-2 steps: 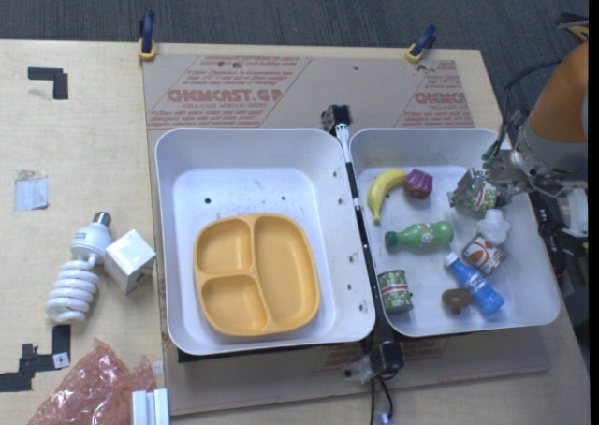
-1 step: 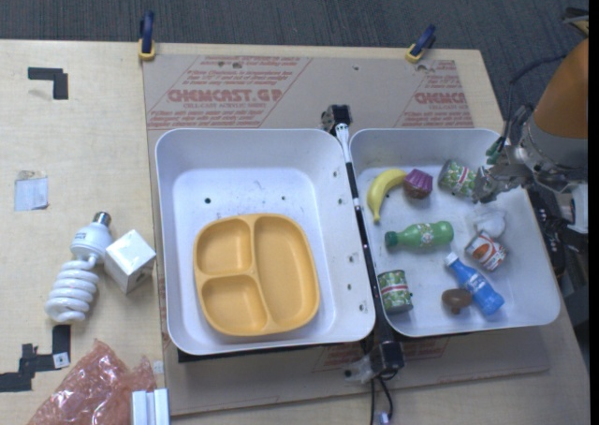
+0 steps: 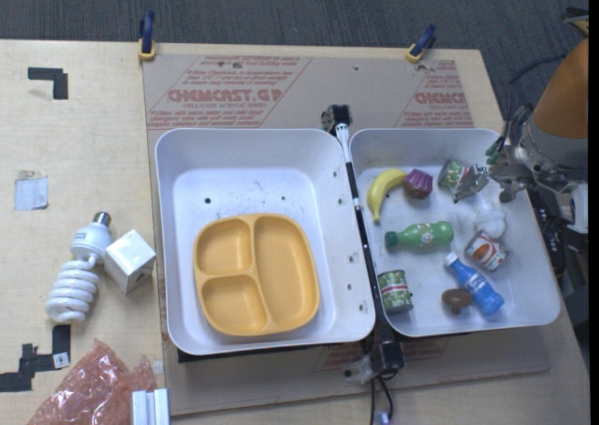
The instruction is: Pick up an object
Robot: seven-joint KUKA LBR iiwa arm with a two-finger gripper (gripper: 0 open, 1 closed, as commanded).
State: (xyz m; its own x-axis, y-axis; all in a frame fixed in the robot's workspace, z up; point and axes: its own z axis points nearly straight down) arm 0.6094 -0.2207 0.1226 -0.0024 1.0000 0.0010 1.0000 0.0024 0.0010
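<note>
In right bin (image 3: 524, 313): one banana (image 3: 384, 191), two cans (image 3: 394, 290).

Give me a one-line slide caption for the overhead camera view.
Gripper poised over the cluttered right bin; yellow divided plate sits in the left bin.

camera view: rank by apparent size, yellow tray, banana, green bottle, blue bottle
1. yellow tray, by far the largest
2. green bottle
3. banana and blue bottle look about alike; not ranking them.
</note>
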